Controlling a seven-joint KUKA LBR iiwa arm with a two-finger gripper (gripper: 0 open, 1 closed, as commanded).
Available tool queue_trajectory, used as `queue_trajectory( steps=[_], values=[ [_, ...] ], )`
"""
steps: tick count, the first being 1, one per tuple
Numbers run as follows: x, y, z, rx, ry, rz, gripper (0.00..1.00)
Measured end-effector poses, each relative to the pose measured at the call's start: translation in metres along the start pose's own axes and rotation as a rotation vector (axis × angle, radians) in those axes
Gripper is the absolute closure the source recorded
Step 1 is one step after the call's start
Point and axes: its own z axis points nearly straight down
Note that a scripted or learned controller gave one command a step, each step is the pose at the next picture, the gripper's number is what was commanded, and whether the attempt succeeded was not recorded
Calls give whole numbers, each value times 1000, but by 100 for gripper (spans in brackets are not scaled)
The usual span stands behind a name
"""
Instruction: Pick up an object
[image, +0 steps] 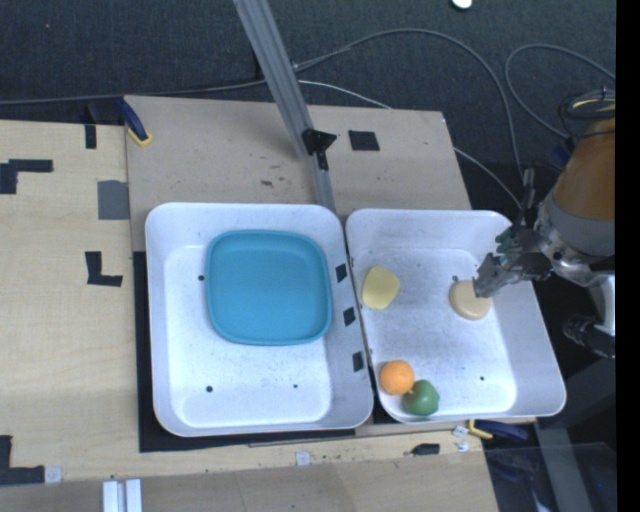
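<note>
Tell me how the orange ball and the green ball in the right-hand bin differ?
The orange ball is bright orange; the green ball is dark green. The orange ball sits further from the bin's near rim, while the green ball lies almost against it. Both look round, about the same size, and touch each other in the right bin's near left corner.

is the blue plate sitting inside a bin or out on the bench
Inside. The blue plate lies flat on the floor of the left bin, white rim showing on all sides.
</note>
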Motion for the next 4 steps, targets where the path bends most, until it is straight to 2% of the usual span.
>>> queue_trajectory(
  steps=[1,3,4],
  values=[
    [47,20,12,1,0,0,100],
    [134,74,7,0,0,0,100],
    [174,92,11,0,0,0,100]
  ],
)
